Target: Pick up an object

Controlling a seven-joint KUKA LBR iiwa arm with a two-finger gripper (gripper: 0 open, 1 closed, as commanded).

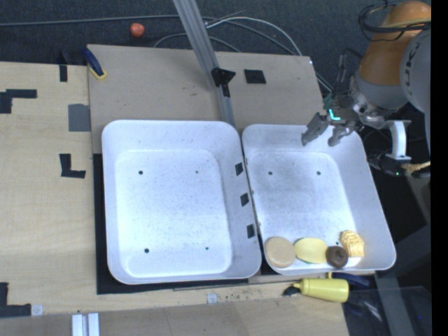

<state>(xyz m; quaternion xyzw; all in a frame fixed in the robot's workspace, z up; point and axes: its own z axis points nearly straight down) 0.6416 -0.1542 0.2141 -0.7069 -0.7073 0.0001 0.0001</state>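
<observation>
Several small objects lie along the near edge of the right bin [364, 187]: a tan round disc [280, 252], a pale yellow oval piece [310, 250], a dark brown round piece [337, 257] and a yellow-orange ridged piece [352, 243]. My gripper [324, 133] hangs over the far right corner of that bin, well away from them. Its two dark fingers are spread apart with nothing between them.
The left bin [112, 187] stands beside the right one. A yellow-handled tool [325, 289] lies on the bench just in front of the right bin. A slanted metal pole [203, 47] rises behind the bins. Cables and a small red ball [137, 29] lie at the back.
</observation>
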